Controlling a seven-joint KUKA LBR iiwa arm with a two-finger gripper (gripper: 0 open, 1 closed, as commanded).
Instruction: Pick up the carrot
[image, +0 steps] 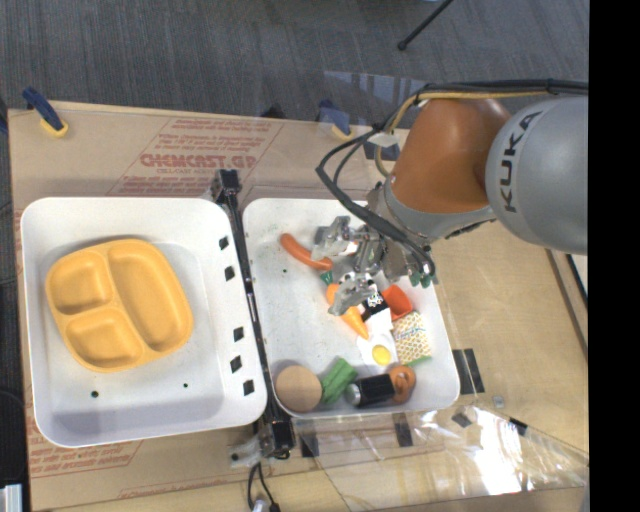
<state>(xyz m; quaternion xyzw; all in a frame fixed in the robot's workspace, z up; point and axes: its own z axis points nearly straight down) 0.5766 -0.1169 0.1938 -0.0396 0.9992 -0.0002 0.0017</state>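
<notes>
Where the arm (500, 150) bends down, its gripper (345, 265) hangs above the carrot (303, 252).

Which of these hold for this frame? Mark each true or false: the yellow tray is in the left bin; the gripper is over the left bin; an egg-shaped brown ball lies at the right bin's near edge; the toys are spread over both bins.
1. The yellow tray is in the left bin. True.
2. The gripper is over the left bin. False: it hangs over the right bin, among the toys.
3. An egg-shaped brown ball lies at the right bin's near edge. True.
4. The toys are spread over both bins. False: they crowd the right bin; the left bin holds the tray.
</notes>
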